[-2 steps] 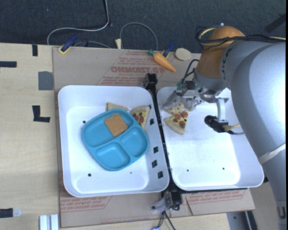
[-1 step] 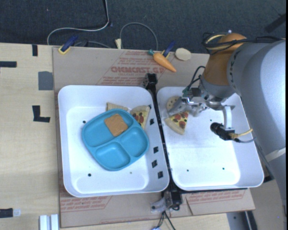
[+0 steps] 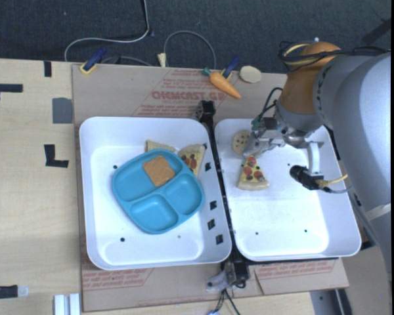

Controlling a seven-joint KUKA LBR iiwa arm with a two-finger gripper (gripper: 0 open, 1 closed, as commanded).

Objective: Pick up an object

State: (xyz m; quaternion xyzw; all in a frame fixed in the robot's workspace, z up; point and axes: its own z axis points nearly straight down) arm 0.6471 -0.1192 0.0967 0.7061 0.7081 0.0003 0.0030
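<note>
Arm: mine. Enters from view right and reaches over the far half of the right bin.
Gripper: low over far-left part of right bin, approx. between cookie and pizza slice tip as the cam sees it.
Grip state: can't tell whether released or clenched; angle hides it.
Pizza slice: flat on right bin floor, left of centre. Tip points to the far side, close under my gripper. Contact w/ gripper: can't tell.
Cookie: right bin, near far-left corner, just beside my gripper on its view-left. Apart from pizza slice.
Left bin: side by side w/ right bin, black strip between them.
Tray: blue, 3 compartments, mid left bin, set at a slant.
Toast: brown square, in tray's far compartment.
2nd slice: left bin, at tray's far-right edge, near the wall next to right bin.
Tan wedge: left bin, partly hidden behind tray's far edge.
Carrot: on cardboard beyond both bins.
Beige round item: near carrot, view-right of it; type unclear.
</note>
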